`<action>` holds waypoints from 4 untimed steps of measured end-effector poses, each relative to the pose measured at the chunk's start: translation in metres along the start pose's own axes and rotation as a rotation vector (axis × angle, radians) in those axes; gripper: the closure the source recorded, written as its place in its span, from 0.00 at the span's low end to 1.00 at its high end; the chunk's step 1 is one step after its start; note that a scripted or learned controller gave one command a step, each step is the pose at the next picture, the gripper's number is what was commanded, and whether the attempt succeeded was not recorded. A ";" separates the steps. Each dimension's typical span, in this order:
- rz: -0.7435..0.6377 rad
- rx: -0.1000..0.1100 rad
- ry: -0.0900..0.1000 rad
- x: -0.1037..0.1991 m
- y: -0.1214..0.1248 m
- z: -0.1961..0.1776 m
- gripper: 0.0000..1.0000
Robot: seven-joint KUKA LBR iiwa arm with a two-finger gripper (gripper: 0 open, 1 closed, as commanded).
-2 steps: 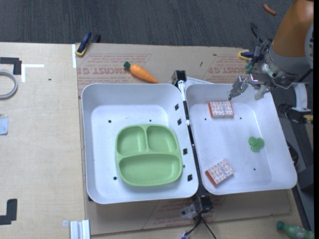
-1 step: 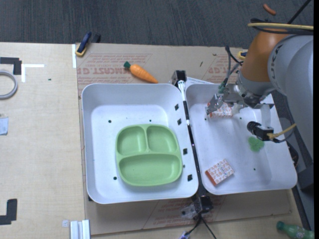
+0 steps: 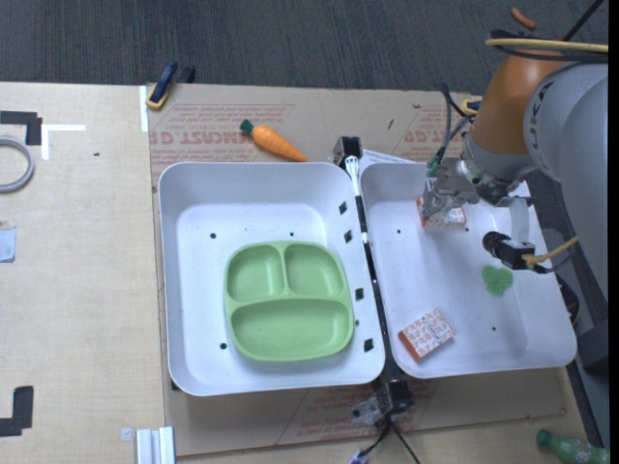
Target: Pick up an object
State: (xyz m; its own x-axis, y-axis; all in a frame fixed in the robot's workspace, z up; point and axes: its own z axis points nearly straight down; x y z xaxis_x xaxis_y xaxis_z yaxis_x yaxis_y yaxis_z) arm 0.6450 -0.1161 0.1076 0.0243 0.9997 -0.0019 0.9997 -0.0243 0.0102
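My gripper (image 3: 440,197) is low over the far left part of the right bin (image 3: 542,346), under the grey arm with its orange band. A small red and white object (image 3: 448,217) lies right under its tip, partly hidden; whether they touch is unclear. A small green object (image 3: 497,279) sits further right in that bin. Near the bin's front left corner lies a red and white patterned box (image 3: 426,334). The left bin (image 3: 193,211) holds a green divided plate (image 3: 287,300).
An orange carrot (image 3: 273,140) lies on the cardboard behind the left bin. A blue marker (image 3: 162,85) is at the far left back. A green bottle (image 3: 571,445) lies by the front right corner. Black clips (image 3: 348,149) join the bins.
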 end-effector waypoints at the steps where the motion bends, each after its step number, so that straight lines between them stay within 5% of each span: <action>1: 0.000 0.000 0.000 0.000 0.000 0.000 0.00; 2: -0.465 0.002 -0.004 -0.003 -0.006 0.010 0.00; 3: -0.464 -0.006 -0.008 -0.004 -0.004 -0.001 1.00; 4: -0.197 0.009 0.002 0.046 -0.052 -0.085 1.00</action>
State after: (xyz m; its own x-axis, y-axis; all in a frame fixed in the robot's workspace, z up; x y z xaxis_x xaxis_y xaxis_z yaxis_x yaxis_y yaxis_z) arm 0.5933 -0.0683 0.1923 -0.1716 0.9852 -0.0010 0.9852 0.1716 0.0008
